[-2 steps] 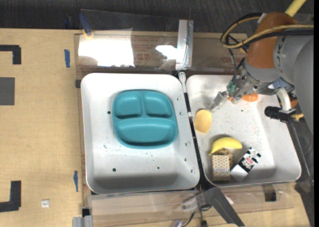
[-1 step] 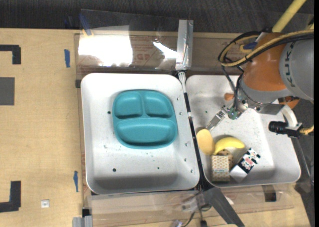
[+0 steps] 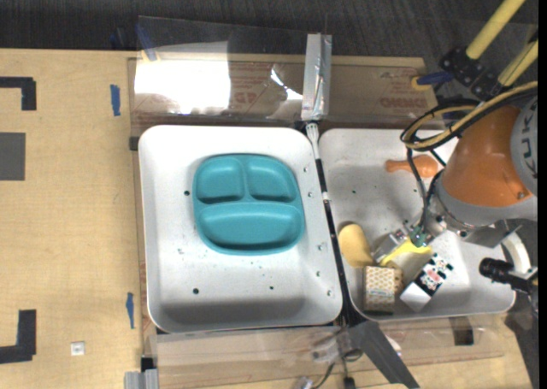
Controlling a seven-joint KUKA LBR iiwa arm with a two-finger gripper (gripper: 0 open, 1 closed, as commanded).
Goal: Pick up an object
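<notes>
- Wooden bench (image 3: 60,233) runs under everything, with black tape marks down its left side and blue tape bits near the bins.
- Left bin (image 3: 171,285), white and shallow, carries a teal divided plate (image 3: 248,203) in the middle, three compartments facing up.
- Right bin (image 3: 359,165) sits touching it along the centre seam, and here's where the action is.
- The arm (image 3: 487,165) comes in from the right, orange band big and bright over the right bin, cables looping above it.
- Gripper (image 3: 408,244) is down low in the right bin, right over a yellow object (image 3: 402,254); cannot tell how the fingers stand, the wrist hides them.
- Yellowish rounded object (image 3: 355,244) lies just beside it, near the seam.
- Tan woven block (image 3: 381,285) sits below that, by the front wall.
- White box with red and black print (image 3: 430,279) lies to the right of the block.
- Small orange piece (image 3: 402,166) rests further back, partly behind the cables.
</notes>
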